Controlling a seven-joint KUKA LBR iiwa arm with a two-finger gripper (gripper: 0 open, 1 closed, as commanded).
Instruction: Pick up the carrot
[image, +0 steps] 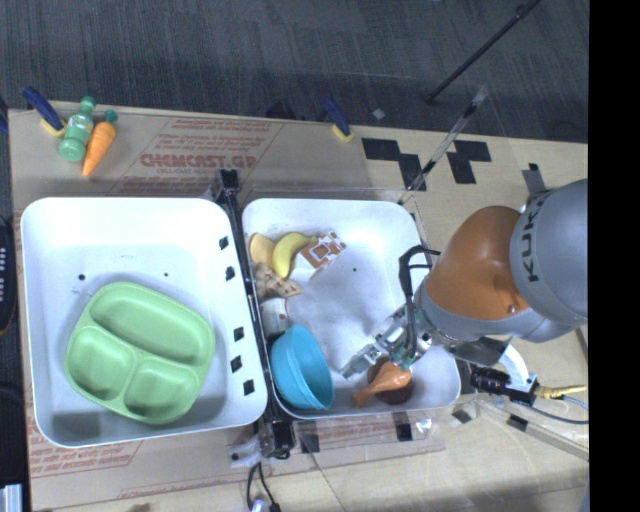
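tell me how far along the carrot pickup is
Done: the claw is down inside the right bin, right beside the carrot in its lower right corner. In hand: nothing visibly; the carrot appears to lie on the bin floor. Left: close on it and lift.

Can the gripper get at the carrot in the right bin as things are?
Probably yes: the gripper hangs right beside the carrot, nothing lies on it, and the blue bowl sits apart.

Robotics lab: grey-and-orange arm (490, 275) over taped-down cardboard on the counter (330, 145), black marker squares (400, 160) above the claw (385, 350), two white bins (60, 230), loose cables.
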